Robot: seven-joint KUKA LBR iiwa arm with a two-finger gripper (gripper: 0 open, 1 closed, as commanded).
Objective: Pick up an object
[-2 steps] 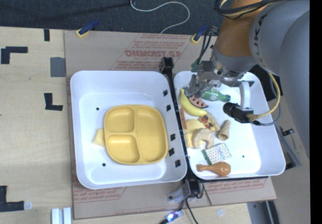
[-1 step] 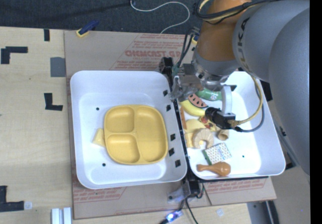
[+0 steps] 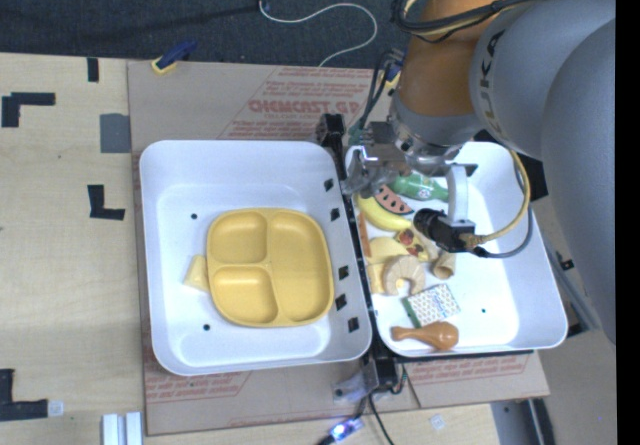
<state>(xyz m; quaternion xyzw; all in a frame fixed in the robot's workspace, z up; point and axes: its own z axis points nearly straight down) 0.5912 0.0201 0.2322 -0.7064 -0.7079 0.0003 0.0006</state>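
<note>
End effector over right bin rear-left edge, near banana.

Two white bins sit side by side: the left bin holds one yellow divided plate; the right bin holds one banana and one wooden spoon.

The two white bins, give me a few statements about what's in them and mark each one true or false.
1. The yellow divided plate lies in the left bin. True.
2. The plate has two compartments. False: it has three.
3. The banana lies in the right bin. True.
4. The brown drumstick toy sits on the plate. False: it lies near the right bin's front edge.
5. The arm is over the left bin. False: it reaches over the right bin.
</note>
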